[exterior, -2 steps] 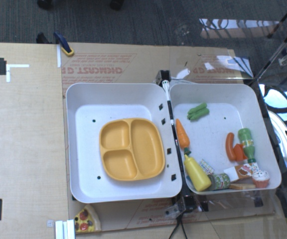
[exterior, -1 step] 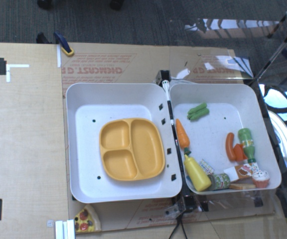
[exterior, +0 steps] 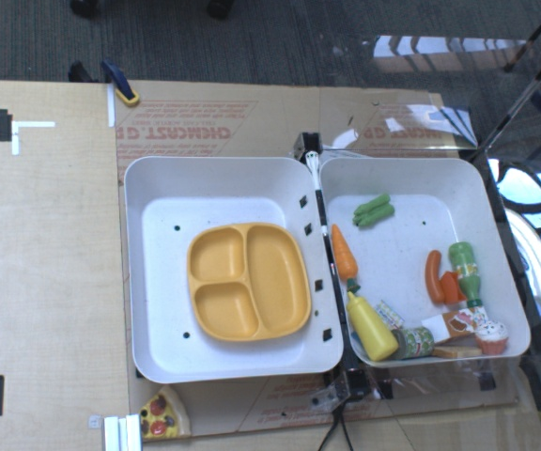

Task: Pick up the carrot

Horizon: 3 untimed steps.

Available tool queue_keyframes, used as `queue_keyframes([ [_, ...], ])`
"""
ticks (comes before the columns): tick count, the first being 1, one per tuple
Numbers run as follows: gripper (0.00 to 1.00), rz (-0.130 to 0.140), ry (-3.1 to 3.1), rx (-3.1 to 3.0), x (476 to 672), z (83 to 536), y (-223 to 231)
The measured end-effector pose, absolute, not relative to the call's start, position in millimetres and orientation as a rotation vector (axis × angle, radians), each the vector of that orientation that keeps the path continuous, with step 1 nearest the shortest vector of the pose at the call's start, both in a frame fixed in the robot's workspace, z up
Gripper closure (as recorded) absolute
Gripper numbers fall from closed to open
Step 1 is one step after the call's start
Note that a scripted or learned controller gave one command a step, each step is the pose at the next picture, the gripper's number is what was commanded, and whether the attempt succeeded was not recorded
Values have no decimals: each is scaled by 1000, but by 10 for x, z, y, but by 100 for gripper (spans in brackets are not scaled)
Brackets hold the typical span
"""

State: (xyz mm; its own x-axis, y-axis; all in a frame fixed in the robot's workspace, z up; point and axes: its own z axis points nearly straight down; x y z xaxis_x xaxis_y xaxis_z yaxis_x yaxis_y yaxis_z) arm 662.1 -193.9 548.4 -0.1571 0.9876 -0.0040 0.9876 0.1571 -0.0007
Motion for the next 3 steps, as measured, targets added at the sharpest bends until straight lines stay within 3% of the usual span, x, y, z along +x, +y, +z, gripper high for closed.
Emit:
queue_keyframes([
  [1, 0, -5, 2387, 2039, 6621, 5483, -1940],
  [2, 100, -6, 2389, 2032, 6638, 5566, -1927],
  [3, 0, -6, 2389, 2033, 6638, 5564, -1930],
])
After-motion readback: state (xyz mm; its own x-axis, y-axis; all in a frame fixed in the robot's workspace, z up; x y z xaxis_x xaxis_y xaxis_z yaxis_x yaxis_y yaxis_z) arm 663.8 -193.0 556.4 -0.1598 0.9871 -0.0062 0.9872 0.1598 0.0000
